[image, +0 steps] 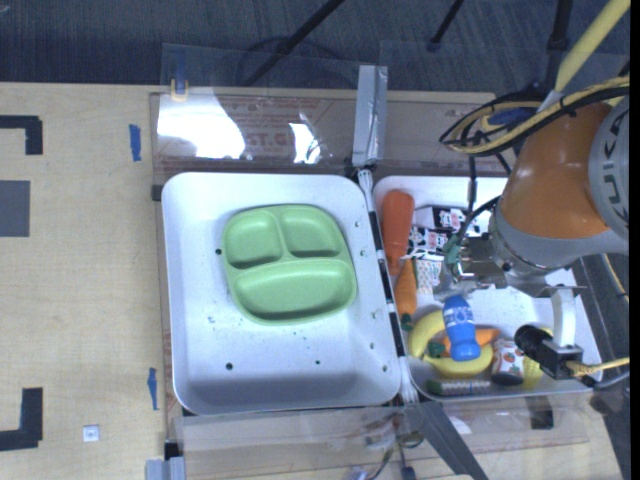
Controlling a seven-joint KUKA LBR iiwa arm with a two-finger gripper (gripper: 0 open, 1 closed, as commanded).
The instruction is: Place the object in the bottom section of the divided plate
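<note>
Gripper (pixel 462 286) sat low over right bin (pixel 590 340), above the clutter; finger state couldn't be read from this angle.

Blue bottle (pixel 459 330) stood just below it, white cap up, leaning on a yellow banana (pixel 432 334) — contact with the gripper unclear. Orange carrot (pixel 399 230) lay along the bin's left wall, printed cards (pixel 432 240) beside it. Arm (pixel 556 183) came in from the right, orange band over the bin. Green divided plate (pixel 289 262) sat in the left bin (pixel 200 368), bottom section bare.
</note>
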